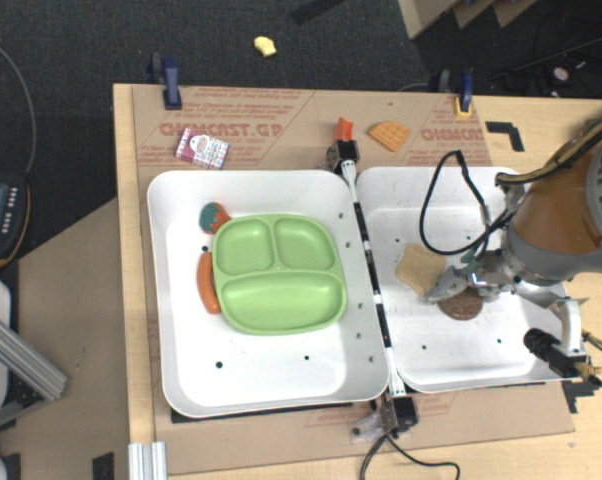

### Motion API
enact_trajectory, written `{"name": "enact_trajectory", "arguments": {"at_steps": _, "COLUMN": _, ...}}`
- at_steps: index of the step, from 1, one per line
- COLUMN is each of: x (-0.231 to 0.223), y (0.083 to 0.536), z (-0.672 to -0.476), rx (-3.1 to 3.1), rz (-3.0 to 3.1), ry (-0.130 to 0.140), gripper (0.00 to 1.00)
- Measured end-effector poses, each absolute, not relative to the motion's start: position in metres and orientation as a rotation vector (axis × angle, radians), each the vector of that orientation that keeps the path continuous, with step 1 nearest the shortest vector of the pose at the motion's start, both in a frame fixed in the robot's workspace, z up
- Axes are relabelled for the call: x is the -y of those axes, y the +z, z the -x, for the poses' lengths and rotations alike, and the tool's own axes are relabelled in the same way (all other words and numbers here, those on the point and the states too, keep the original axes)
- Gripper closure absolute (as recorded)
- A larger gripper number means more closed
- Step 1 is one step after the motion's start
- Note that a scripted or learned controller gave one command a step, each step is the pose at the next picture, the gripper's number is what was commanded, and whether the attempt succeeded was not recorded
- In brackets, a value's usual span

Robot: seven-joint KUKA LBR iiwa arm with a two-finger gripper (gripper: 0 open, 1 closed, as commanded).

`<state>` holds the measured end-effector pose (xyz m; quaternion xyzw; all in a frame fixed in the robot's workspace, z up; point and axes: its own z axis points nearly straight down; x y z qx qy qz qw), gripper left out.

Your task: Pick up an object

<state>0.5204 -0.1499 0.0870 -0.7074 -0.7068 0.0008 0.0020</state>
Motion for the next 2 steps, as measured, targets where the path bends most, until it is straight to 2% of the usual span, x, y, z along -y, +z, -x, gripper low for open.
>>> {"name": "enact_trajectory", "arguments": {"at_steps": 1, "x": 0.150, "y": 0.099, "z": -0.522, "rx": 2.222, "rz": 2.224, "ry": -0.002, "gripper": 1.00}}
{"name": "enact_trajectory", "arguments": {"at_steps": 2, "x": 0.076, "y": 0.190, "z": -0.568, "rx": 2.237, "rz": 2.218, "ry": -0.012, "gripper": 1.00}}
